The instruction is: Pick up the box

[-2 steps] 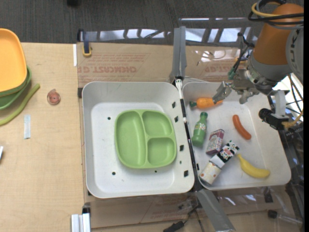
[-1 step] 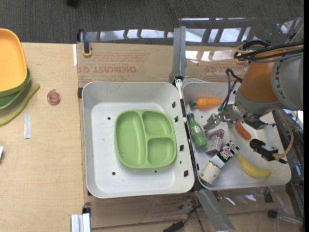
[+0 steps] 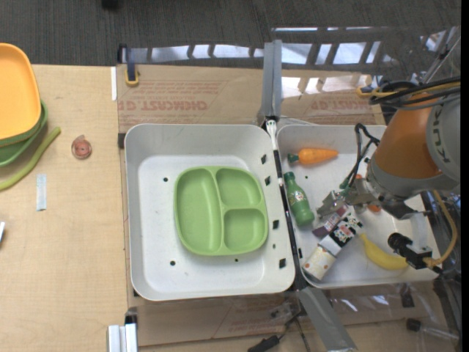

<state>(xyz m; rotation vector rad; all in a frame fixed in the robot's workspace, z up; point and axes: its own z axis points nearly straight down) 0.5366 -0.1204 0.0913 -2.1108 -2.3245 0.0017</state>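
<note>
The box [image 3: 341,231] is small, with white, purple and dark print, and lies tilted in the middle of the right bin [image 3: 344,134]. My gripper [image 3: 335,205] hangs low over the bin, right at the box's upper left end and close to touching it. The grey arm with its orange band [image 3: 407,147] reaches in from the right and hides part of the bin behind it.
The right bin also holds a carrot [image 3: 316,155], a green bottle [image 3: 297,198] beside the gripper, a white tube [image 3: 321,261] below the box and a banana [image 3: 384,256]. In the left bin [image 3: 146,211] lies a green divided plate [image 3: 220,210]. Orange and green plates [image 3: 16,108] sit at the far left.
</note>
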